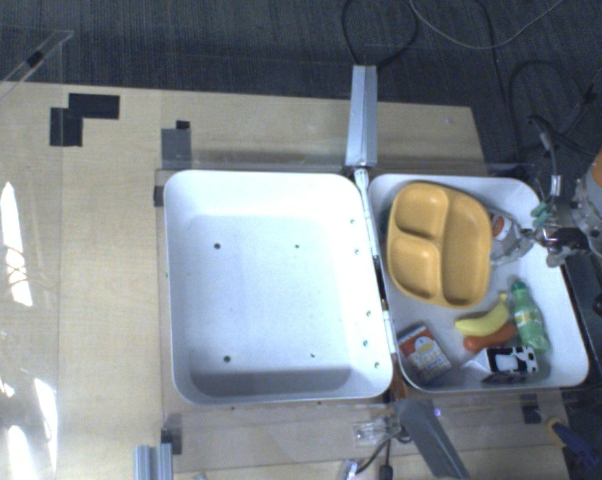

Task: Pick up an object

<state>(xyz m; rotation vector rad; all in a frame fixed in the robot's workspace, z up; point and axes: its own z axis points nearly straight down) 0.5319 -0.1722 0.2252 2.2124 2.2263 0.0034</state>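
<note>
In right bin (571,358), banana (483,321) near hand (541,236)

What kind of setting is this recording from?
Most likely a robotics lab bench: two white bins fixed on a wooden bench, loose cables across carpet, and toy items like a banana.

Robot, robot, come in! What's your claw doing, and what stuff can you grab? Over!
Gripper over right bin, far right edge. Yellow tray, banana, green bottle lying loose. Nothing held.
</note>
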